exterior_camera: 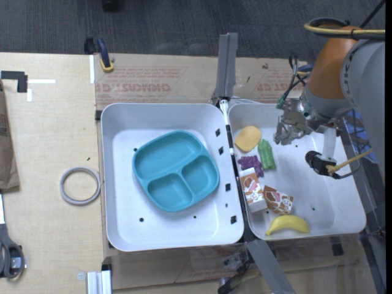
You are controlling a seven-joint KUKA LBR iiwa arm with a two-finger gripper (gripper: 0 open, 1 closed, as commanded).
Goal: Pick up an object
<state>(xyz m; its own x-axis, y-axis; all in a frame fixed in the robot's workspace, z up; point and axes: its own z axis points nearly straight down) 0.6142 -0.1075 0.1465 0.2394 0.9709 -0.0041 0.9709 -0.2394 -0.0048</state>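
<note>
My gripper hangs over the upper middle of the right bin, below the orange-banded wrist. Nothing shows between its fingers. Left of it, along the bin's left side, lie a yellow round piece, a green pickle-like piece and a purple grape bunch. Lower down are a small white and red carton, a brown patterned packet and a yellow banana near the bin's front edge.
The left bin holds a blue divided plate. A black cable end with a yellow strand dangles over the right bin. On the bench to the left lie a grey tape ring and scissors.
</note>
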